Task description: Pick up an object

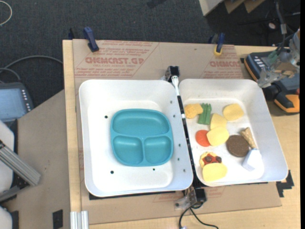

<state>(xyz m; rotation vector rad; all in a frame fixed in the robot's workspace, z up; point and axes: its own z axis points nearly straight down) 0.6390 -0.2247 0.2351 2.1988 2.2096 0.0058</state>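
Observation:
The right bin [267, 128] holds several toy food pieces. Among them are a yellow round [233, 111], a green piece [205, 113], a tan cookie [193, 110], a red disc [202, 138] and a brown disc [237, 146]. There is also a pale blue-white block [251, 160] and a yellow piece with red and dark toppings [213, 168]. My gripper [268, 74] hangs at the view's right side, just beyond the right bin's far right corner, above the bench and apart from every piece.
A teal divided plate [141, 136] lies in the left bin [93, 128]. A black clip [172, 72] sits where the bins meet at the back. Blue clamps [90, 38] hold the cardboard sheet. An orange-and-grey device [289, 101] stands right of the bins.

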